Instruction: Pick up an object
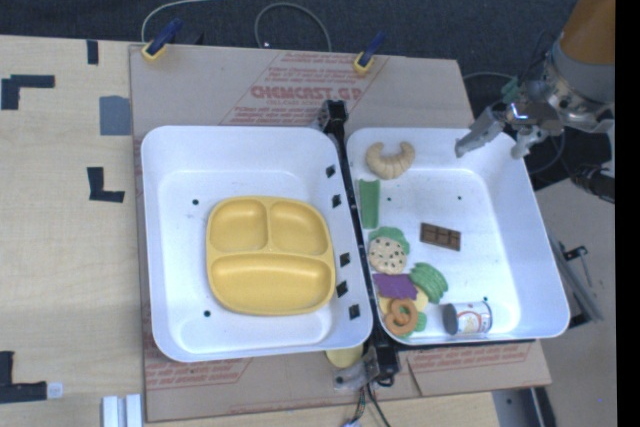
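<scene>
- Right bin [520, 245] holds the pickable items, mostly along its left wall and front edge.
- Croissant [390, 158] at the back, left of centre; a green stick-shaped piece [370, 201] just in front of it, lying along the wall.
- Chocolate bar piece [440, 236] alone near mid-floor, apart from the rest.
- Cluster at front left: cookie [388, 255] on a green leafy piece, purple piece [395, 286], pretzel [402, 316], green pepper-like piece [430, 277], touching or overlapping.
- Small can [467, 318] on its side at the front, just right of the cluster.
- Gripper [497, 133] over the bin's back right corner, fingers spread, nothing between them; well apart from every item.
- Left bin [165, 215] holds a yellow divided plate [270, 253], centred.
</scene>
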Available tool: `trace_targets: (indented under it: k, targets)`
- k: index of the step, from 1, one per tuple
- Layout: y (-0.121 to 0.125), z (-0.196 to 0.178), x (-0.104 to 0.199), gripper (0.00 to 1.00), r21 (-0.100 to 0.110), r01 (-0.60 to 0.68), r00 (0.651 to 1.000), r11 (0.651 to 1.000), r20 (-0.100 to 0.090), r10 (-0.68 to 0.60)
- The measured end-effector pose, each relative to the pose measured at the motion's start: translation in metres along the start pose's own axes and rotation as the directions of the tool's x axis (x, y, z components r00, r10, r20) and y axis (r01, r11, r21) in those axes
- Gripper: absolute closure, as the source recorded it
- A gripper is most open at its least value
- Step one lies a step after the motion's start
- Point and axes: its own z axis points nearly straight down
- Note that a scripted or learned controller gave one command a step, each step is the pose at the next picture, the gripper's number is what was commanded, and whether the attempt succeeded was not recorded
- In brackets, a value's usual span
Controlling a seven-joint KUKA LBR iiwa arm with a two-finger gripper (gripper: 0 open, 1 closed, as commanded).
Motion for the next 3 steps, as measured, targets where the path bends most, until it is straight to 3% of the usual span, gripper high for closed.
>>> trace_targets:
  k: [1,2,3]
  targets:
    - [-0.041,0.137,-0.016,0.0,0.013,-0.003,1.0,1.0,-0.003,0.003]
    - [-0.058,0.186,0.005,0.0,-0.005,0.0,1.0,1.0,0.004,0.0]
    - [-0.056,0.172,0.003,1.0,-0.009,-0.001,1.0,1.0,0.005,0.001]
